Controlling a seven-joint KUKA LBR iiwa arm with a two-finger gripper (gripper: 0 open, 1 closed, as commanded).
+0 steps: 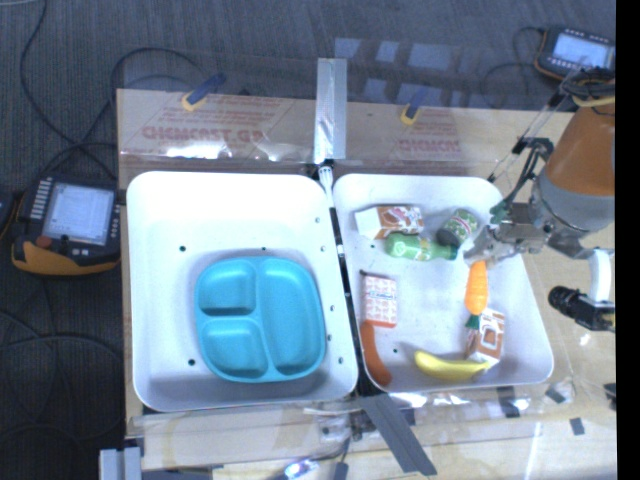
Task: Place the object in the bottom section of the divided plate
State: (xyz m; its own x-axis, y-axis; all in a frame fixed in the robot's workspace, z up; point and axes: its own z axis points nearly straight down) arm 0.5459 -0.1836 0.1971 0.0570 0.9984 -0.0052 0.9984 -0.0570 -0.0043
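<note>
A blue divided plate [260, 318] with three sections lies in the left bin [160, 228], and nothing is on it. My gripper [489, 247] hangs over the right bin [432, 303] near its right wall. It is just above the upper end of an orange carrot [477, 290] that lies lengthwise on the bin floor. A green can [460, 226] sits close to the gripper's left. From this angle I can't make out any object held in the gripper.
The right bin also holds a small carton [395, 218], a green bottle [420, 248], a red-and-white packet [380, 300], a brown sausage [372, 353], a banana [450, 365] and a snack box [487, 336]. The grey arm with its orange band [580, 168] reaches in from the right.
</note>
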